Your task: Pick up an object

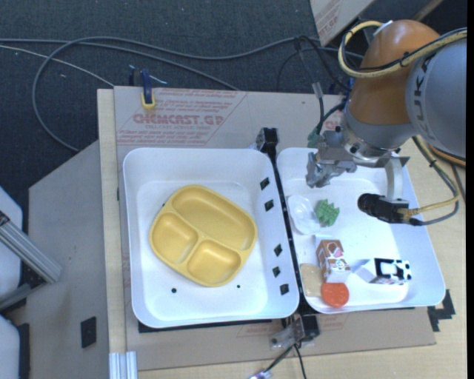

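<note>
Green object (326, 212), small and leafy, shape unclear, lies in right bin (426, 252) just near of gripper (320, 176). Gripper hovers above far-left corner; cannot tell finger spacing. Arm (392, 74) partly cut off at right.

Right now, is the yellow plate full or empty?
Empty. The yellow plate in the left bin shows bare yellow in all three compartments.

We see a tabletop (185, 111) under a sheet printed with red lettering. A blue and yellow clamp (147, 86) grips its far edge. Black cables (74, 52) trail over the dark carpet (44, 96) beyond it, and a cardboard box (337, 16) sits at the top.
</note>
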Available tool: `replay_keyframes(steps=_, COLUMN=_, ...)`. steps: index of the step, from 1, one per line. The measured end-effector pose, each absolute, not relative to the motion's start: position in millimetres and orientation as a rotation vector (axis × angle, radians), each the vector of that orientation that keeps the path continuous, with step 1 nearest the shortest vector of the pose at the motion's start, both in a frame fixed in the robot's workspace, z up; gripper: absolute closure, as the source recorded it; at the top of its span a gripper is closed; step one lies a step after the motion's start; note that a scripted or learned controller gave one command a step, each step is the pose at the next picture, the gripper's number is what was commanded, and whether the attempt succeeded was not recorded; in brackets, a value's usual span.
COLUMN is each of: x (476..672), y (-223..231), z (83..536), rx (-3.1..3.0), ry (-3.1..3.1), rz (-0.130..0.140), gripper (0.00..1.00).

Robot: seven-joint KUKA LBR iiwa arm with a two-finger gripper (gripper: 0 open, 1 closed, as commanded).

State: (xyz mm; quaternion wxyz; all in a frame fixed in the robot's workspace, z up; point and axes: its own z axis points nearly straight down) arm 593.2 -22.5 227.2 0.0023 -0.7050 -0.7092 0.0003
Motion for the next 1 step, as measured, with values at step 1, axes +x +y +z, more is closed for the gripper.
replay_keyframes(steps=1, x=592.8, y=24.1, z=220.9, rx=-2.213, ry=-2.224, rz=0.001, gripper=1.00)
